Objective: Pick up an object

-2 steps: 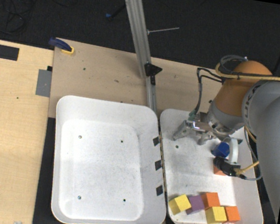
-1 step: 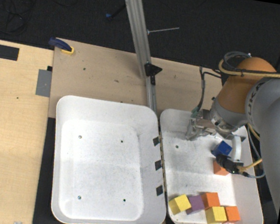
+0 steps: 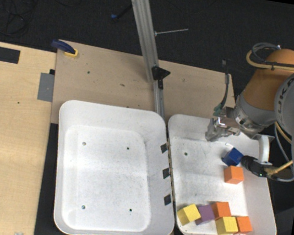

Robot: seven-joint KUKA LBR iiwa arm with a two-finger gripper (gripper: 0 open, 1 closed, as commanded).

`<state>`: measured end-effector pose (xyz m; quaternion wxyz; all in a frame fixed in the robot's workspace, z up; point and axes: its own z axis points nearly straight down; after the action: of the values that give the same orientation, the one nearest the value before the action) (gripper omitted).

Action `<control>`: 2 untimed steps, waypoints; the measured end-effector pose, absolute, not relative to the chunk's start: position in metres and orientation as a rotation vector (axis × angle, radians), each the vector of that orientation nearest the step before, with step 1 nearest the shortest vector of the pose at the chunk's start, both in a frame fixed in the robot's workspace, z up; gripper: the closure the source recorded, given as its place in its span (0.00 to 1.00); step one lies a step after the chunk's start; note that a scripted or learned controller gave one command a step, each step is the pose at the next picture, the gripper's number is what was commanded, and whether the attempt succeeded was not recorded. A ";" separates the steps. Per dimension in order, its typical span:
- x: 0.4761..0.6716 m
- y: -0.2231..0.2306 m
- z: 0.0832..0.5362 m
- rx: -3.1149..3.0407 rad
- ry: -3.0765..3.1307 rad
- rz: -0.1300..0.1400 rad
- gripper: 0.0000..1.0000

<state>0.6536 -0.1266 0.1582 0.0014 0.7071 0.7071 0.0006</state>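
Observation:
My gripper (image 3: 215,132) hangs over the far left part of the right bin (image 3: 191,169), with nothing visibly in it. A blue cube (image 3: 234,156) lies just to its right, and an orange cube (image 3: 233,174) sits right in front of the blue one. Along the bin's near edge several cubes are bunched together: a yellow cube (image 3: 189,213), a purple cube (image 3: 206,212), a second orange cube (image 3: 221,209), another yellow cube (image 3: 226,226) and a third orange cube (image 3: 243,224).
The left bin (image 3: 115,112) lies beside the right one, joined by black clips (image 3: 166,172). A slanted metal rail (image 3: 148,44) rises behind the bins. A blue and yellow clamp (image 3: 64,47) sits at the bench's far left corner.

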 end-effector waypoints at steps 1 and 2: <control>0.651 -0.124 0.202 2.220 2.220 0.003 1.00; 0.651 -0.126 0.242 2.219 2.220 0.003 1.00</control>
<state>0.6514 -0.1261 0.2424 0.0014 0.7071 0.7072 0.0009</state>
